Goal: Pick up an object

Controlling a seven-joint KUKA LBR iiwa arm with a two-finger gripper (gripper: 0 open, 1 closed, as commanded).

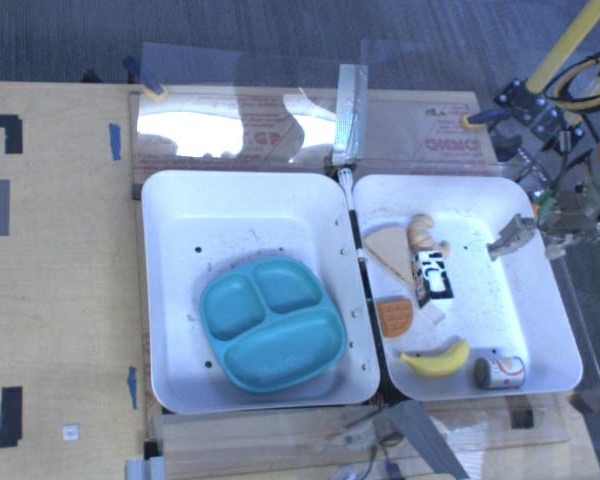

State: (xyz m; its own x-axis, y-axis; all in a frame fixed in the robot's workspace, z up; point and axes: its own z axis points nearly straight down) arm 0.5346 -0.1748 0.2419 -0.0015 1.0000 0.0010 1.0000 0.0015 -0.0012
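Two shallow white bins sit side by side on your worktop [50, 268]. The left bin [170, 298] carries a teal divided plate [270, 323] with three compartments, lying flat toward the near half of the bin.

The right bin [540, 318] holds your candidates for picking. Near its middle you have a black-and-white packet [433, 274] lying lengthwise, with a tan wedge-shaped piece [388, 250] just beside it on the divider side and a small pale brown lump [421, 233] touching its far end. Closer to you, an orange waffle-textured piece [394, 316] rests against the wall by the divider. A yellow banana [436, 359] lies along the near wall, and a small can [499, 371] lies on its side just beside the banana's tip, toward the near right corner.

Your tool [508, 236] is at the right bin's far right side, reaching in over the rim, well apart from the packet and from everything else in the bin. Nothing shows between its fingers. You cannot tell from this slant whether they are spread or closed; the metal tip is too small and blurred.

Behind the bins stands a clear plastic panel [240, 118] with glare across it.
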